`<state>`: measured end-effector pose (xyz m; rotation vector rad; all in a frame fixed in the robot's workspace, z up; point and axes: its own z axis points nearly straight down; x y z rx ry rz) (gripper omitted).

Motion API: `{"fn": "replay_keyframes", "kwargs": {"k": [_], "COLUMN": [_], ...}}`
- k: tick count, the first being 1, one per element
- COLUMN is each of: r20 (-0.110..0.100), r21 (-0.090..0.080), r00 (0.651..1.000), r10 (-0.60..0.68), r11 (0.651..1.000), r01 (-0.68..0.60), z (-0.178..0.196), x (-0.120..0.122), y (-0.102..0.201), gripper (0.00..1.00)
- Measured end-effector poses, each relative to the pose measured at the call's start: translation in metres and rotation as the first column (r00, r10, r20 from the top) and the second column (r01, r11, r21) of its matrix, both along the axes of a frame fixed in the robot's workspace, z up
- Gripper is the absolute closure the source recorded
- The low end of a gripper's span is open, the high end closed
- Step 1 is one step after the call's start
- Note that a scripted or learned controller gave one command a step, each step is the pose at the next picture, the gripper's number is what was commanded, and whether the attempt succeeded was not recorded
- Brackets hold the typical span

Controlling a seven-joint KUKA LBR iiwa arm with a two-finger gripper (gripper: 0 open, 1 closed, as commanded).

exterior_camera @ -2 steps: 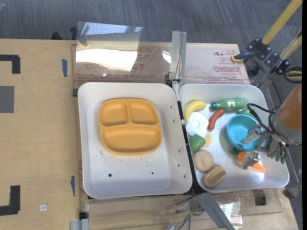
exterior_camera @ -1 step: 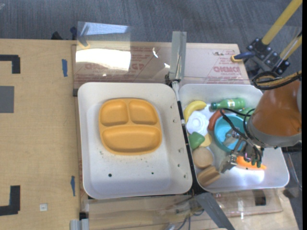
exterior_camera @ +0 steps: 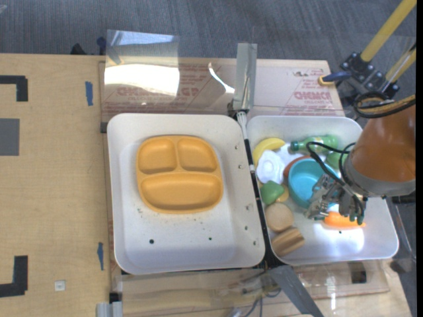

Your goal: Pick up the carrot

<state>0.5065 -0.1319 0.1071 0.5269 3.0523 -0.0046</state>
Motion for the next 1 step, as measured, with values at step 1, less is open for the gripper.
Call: {"fn": "replay_keyframes", "kwargs": {"k": [1], "r20": [-0.008], "r21": [0.003], "r00": [1.000], "r10": [0.001], "r11": [1.000], "r01": [-0.001], "z": [-0.0029], "x": [-0.0019], "y": [0.0017], "gripper": [0.00]}}
